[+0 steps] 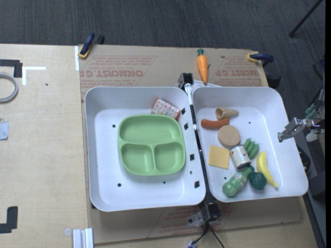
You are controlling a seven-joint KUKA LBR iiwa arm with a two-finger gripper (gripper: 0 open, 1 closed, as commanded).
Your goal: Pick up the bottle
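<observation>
Clearly nothing is picked yet. The bottle lies near the right bin's front edge. The tool waits at its right rim; its state I cannot tell.

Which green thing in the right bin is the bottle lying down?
The green bottle lying on its side at the bin's near edge, below the can. The other green things are a small round one and leafy one.

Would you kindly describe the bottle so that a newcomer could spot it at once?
Look in the right bin, at its near edge. The bottle lies on its side there, between the cheese slice and a small green ball. It alone is green with a printed label.
</observation>
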